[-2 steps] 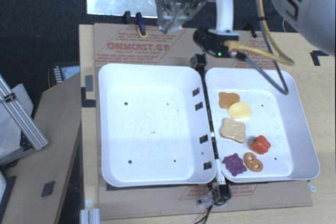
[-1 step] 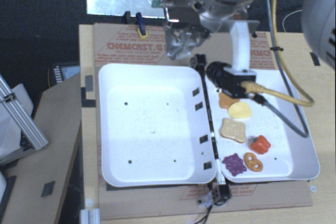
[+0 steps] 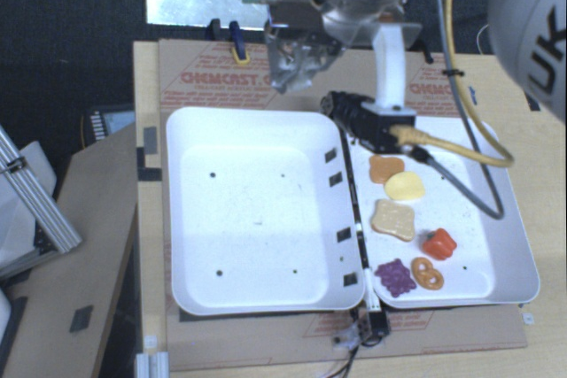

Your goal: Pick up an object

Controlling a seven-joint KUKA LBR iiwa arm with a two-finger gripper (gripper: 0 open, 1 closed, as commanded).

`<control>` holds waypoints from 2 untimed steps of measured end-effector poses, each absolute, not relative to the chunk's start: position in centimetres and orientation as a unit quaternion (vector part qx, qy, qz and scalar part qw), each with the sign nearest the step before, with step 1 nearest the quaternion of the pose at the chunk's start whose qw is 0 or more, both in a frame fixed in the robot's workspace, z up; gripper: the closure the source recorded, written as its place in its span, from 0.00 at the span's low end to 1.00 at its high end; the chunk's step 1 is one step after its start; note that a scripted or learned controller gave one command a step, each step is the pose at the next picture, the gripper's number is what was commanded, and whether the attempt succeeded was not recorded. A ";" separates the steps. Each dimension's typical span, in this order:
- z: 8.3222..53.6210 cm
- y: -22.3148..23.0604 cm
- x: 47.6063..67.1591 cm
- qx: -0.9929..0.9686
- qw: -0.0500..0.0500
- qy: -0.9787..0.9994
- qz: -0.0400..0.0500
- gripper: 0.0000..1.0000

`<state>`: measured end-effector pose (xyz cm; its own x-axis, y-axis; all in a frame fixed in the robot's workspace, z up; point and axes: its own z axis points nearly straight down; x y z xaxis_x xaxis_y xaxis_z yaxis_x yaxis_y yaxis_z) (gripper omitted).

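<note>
Six toy foods in the right bin (image 3: 492,235); pincer (image 3: 297,71) well apart from them

An orange piece (image 3: 386,167), yellow piece (image 3: 405,186), bread slice (image 3: 394,219), red pepper (image 3: 440,243), purple grapes (image 3: 396,277) and pretzel (image 3: 427,273) cluster near that bin's left wall; its floor toward the right rim lies bare; the left bin (image 3: 257,208) offers open room; the pincer hangs over the left bin's far rim above the tabletop (image 3: 146,93); how wide it stands cannot be told.

Bread (image 3: 393,219) in right bin (image 3: 507,272); claw (image 3: 289,77) apart
</note>
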<state>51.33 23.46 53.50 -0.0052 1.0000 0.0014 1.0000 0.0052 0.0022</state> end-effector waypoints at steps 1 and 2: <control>53.5 23.4 51.3 0.705 0.000 0.709 0.001 0.00; 53.5 23.4 51.3 0.705 0.000 0.709 0.001 0.00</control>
<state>51.30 23.43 53.50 -0.0052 1.0000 0.0012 1.0000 0.0052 0.0017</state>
